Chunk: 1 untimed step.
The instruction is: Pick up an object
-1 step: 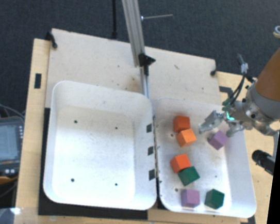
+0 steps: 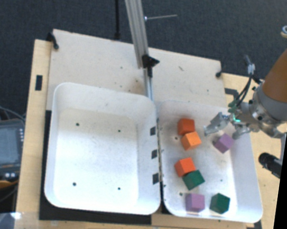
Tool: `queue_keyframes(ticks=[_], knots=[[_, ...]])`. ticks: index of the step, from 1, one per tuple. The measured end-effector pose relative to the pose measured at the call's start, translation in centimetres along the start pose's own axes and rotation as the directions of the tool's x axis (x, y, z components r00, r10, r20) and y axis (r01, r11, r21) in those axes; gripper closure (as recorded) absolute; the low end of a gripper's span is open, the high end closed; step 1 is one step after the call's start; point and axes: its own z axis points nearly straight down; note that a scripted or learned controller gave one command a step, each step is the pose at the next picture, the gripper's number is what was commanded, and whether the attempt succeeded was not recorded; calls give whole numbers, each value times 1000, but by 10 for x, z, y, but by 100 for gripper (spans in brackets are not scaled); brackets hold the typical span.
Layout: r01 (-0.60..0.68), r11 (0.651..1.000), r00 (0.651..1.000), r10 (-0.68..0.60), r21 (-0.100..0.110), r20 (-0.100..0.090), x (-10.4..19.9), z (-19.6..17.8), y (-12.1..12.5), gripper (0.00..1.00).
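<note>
Three orange cubes [image 2: 186, 127], two purple [image 2: 223, 143], two green [image 2: 193, 179], jaws [image 2: 228, 127] spread open above the right bin [image 2: 249, 175].

Seven small blocks lie scattered in the right bin [image 2: 252, 170]: three orange, two purple, two green.

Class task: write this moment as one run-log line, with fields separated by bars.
tool over right bin, above purple block | nothing seen held | seven blocks in right bin
</note>
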Motion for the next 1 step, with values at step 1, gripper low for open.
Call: queue_keyframes(ticks=[1], knots=[[-2,1000,1000,2,5,1,-1,42,0,0]])
